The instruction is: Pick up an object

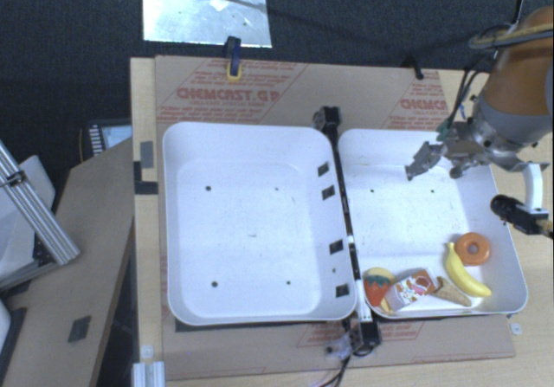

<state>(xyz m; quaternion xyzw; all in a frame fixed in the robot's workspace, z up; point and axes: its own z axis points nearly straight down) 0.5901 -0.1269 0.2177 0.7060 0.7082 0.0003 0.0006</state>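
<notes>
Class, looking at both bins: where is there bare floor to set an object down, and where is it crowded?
The left bin has bare floor wall to wall. The right bin is bare behind its toys. Its near corner is crowded: banana, orange ring, packet. The gripper hangs over its far part.

Smooth white plastic bins (251,138) (faintly glossy) on matt cardboard (286,82).

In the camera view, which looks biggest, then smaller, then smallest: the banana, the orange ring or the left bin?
1. Left bin, by far.
2. Banana.
3. Orange ring, only a little smaller than the banana.
</notes>
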